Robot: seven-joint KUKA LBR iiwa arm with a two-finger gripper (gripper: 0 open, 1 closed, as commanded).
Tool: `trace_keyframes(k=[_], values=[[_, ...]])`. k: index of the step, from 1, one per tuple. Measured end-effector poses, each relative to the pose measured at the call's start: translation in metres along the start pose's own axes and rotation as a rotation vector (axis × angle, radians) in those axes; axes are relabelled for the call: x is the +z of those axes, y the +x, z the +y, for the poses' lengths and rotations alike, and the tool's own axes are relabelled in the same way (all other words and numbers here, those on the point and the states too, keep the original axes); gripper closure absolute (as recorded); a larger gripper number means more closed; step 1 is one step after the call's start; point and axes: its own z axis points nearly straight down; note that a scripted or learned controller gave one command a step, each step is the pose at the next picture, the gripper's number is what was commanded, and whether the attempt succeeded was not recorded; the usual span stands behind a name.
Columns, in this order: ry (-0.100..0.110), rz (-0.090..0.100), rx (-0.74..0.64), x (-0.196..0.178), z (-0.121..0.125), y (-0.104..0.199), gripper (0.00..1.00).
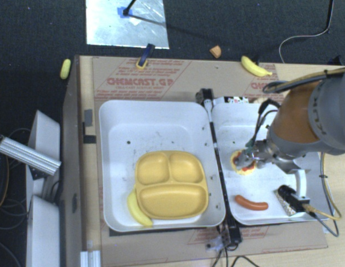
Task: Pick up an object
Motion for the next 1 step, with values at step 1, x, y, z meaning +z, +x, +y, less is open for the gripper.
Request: trace_keyframes(k=[1], values=[[0.003,0.0,-0.002,-0.0882,0.0282,0.0423,1.0]])
